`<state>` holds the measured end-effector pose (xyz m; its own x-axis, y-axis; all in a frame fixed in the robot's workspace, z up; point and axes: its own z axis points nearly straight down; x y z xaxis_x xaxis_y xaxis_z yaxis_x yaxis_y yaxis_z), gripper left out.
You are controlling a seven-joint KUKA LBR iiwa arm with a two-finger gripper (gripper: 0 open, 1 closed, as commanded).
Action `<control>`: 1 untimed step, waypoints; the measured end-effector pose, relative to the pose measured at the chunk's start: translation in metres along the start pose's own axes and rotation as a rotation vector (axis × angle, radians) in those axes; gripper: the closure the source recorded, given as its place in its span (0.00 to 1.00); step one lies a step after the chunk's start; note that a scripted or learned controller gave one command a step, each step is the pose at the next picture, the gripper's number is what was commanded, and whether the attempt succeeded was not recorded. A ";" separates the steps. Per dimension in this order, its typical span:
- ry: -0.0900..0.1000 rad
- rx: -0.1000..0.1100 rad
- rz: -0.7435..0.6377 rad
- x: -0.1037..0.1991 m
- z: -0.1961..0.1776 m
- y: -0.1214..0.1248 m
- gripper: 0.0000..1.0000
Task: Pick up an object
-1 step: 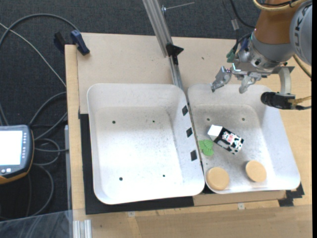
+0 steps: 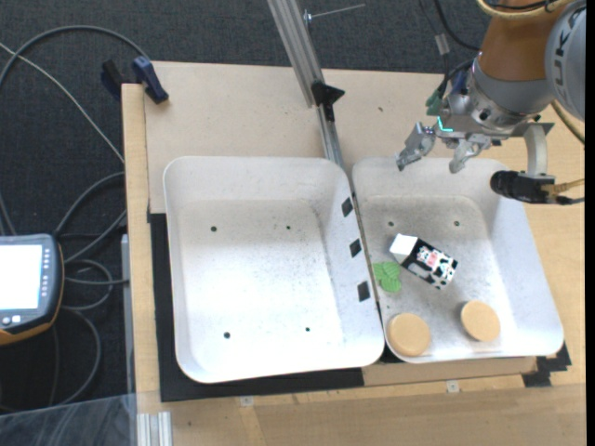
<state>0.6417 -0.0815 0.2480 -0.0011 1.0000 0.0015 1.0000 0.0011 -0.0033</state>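
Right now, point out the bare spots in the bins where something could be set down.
The left bin has bare floor from wall to wall. In the right bin, the far half below the gripper is free. Its near half is crowded: black-and-white toy, green piece, two tan discs.

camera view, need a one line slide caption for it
Open gripper above the right bin, which holds two discs, a dice block and a green scrap.

We see the arm [image 2: 530,40] as a chunky grey body with a glossy orange band and black cables running along it. Its gripper [image 2: 437,156] has two grey metal fingers [image 2: 412,149], with a little green-lit spot above.
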 end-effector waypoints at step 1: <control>0.000 0.005 0.001 -0.004 0.062 -0.002 0.00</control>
<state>0.6391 -0.0853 0.1857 0.0003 1.0000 0.0014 1.0000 -0.0003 -0.0083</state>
